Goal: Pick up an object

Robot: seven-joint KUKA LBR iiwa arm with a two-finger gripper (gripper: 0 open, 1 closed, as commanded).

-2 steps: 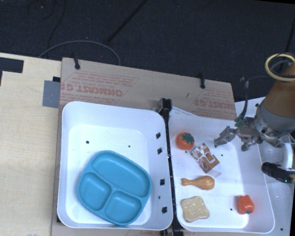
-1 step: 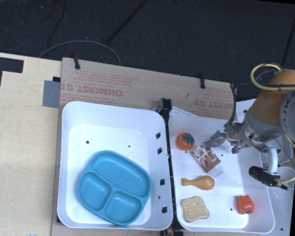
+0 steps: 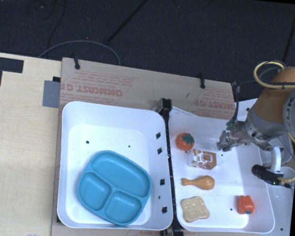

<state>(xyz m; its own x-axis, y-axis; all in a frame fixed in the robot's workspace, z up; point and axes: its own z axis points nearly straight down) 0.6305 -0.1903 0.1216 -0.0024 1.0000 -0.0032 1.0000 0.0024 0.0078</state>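
Left bin (image 3: 77, 128) holds a blue divided plate (image 3: 114, 187) — right bin (image 3: 263, 218) holds tomato (image 3: 184, 141), packet (image 3: 203, 159), drumstick (image 3: 199, 182), toast (image 3: 195, 209), red pepper (image 3: 245, 204); gripper (image 3: 228, 141) state unclear.

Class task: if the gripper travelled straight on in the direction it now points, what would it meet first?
The gripper points down-left. Probably the small packet in the right bin, though height is unclear from above.
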